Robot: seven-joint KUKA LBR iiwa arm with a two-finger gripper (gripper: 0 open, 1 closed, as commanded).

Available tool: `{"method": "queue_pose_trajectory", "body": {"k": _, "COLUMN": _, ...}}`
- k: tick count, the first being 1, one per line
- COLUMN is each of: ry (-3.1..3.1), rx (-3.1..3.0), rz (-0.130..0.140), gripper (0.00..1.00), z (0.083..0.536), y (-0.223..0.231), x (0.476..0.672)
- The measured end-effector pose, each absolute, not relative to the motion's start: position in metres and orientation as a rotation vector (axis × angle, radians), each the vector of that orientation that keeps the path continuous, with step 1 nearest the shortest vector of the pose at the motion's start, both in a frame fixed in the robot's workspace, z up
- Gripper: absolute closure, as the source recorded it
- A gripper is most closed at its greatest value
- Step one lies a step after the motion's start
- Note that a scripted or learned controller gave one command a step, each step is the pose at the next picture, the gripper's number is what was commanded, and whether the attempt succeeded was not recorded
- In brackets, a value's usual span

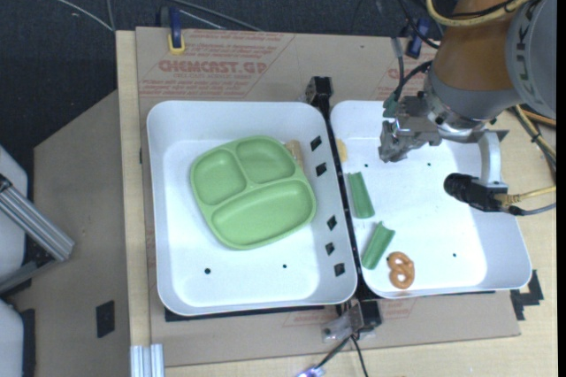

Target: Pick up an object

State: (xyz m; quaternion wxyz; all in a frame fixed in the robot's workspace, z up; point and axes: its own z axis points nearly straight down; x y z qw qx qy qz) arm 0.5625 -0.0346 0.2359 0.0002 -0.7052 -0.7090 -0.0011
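Green stick (360,194) lies in the right bin (495,265) near its left wall, long axis running up-down in view, matte and straight-edged. A second green piece (378,244) slants below; a pretzel (401,269) sits beside. Gripper (395,143) hovers above, grip unreadable.

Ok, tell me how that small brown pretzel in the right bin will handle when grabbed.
The small brown pretzel looks thin and light, so it would probably skid across the smooth white right bin when nudged. It lies flat, so rolling seems unlikely. Its loops look narrow, perhaps brittle under a hard squeeze.
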Motion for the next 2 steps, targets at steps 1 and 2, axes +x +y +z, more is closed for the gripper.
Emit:
{"method": "queue_pose_trajectory", "body": {"k": 1, "ry": -2.227, "rx": -2.215, "rz": -0.003, "gripper": 1.00, "z": 0.222, "y": 0.009, "x": 0.590}}
{"method": "queue_pose_trajectory", "body": {"k": 2, "ry": -2.227, "rx": -2.215, "rz": -0.004, "gripper": 1.00, "z": 0.218, "y": 0.053, "x": 0.611}}
